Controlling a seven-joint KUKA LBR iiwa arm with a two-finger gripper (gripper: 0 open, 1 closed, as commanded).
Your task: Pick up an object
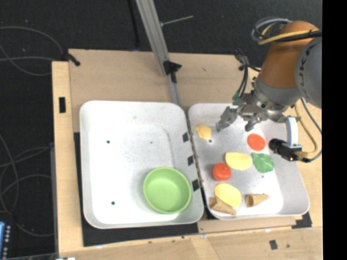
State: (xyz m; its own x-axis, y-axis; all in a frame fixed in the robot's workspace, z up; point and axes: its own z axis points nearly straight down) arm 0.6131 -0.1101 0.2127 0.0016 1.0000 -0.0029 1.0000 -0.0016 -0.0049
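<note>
Right bin (290,202), holding the candidate objects: a small yellow piece (204,132) at upper left, an orange-red piece (256,142), a pale yellow piece (238,160), a green piece (263,162), a red tomato-like piece (221,171) and others nearer the front rim. Nothing is lifted; the pick remains to be done. The gripper (237,120) hangs over the bin's far part, fingers spread and empty, wrist tilted down from the right. Left bin (108,123) holds a green bowl (167,190)

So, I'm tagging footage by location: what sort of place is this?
Probably a robotics lab: a gripper hangs over two white bins on a plywood bench, with toy food and loose cables nearby.
</note>
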